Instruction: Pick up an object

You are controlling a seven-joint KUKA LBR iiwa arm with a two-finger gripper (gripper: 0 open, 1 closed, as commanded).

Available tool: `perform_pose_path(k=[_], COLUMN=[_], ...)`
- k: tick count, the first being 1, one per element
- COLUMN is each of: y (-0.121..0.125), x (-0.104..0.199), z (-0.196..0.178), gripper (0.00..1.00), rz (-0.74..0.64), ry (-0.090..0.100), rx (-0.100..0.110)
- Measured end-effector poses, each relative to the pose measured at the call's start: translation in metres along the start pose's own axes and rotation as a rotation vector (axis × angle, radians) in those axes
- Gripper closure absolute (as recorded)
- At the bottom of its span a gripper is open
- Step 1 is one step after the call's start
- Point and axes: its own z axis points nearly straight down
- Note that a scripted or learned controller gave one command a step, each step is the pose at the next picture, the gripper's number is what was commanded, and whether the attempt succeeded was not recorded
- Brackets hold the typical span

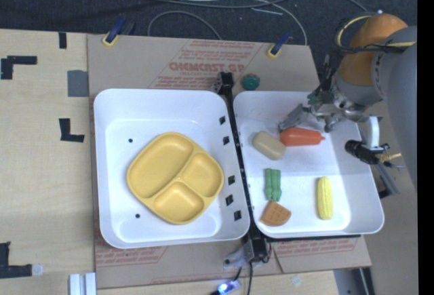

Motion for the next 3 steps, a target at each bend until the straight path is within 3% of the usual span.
perform_pose_path(k=[1,3], y=[0.001,0.004], x=[0.001,0.009], z=[-0.013,-0.137], gripper=[1.00,1.00], rz=[-0.001,0.000], ry=[0.000,0.001], rx=[-0.003,-0.008])
